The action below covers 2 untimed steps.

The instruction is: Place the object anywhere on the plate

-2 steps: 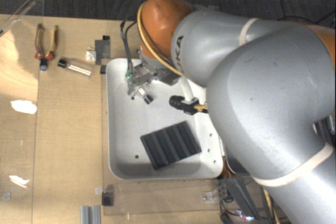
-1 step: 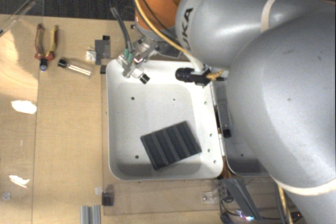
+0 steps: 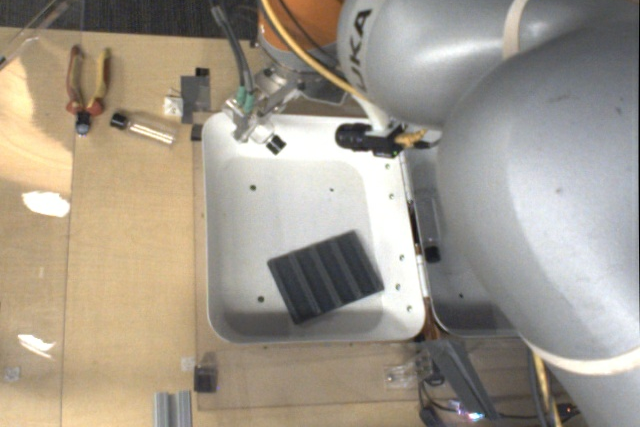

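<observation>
The plate [image 3: 325,277] is a dark grey ribbed rectangle lying tilted on the floor of the left bin [image 3: 230,245], toward its near side. My gripper [image 3: 256,129] hangs over the bin's far left corner, well away from the plate, and I see nothing held in it. A short black piece with a yellow end [image 3: 365,137] sits at the bin's far rim under the arm. I cannot tell whether that piece is loose or belongs to the arm's cabling.
The big grey arm covers most of the right bin [image 3: 460,310]. On the bench left of the bins lie red-handled pliers [image 3: 88,85], a clear vial [image 3: 145,127] and a small black block [image 3: 195,93].
</observation>
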Tool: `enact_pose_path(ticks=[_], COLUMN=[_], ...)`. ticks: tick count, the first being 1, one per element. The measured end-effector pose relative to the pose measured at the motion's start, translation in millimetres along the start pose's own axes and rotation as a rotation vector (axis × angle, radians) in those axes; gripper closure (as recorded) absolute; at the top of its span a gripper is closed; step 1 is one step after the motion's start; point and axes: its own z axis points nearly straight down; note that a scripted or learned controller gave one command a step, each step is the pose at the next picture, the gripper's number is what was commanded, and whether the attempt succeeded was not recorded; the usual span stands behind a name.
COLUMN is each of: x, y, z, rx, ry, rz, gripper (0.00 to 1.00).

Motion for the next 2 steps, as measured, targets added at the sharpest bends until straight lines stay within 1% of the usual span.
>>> enact_pose_path(ticks=[2], x=[-1], y=[3], z=[-24], rx=[-0.012], ry=[-0.002], rz=[-0.001], gripper=[1.0])
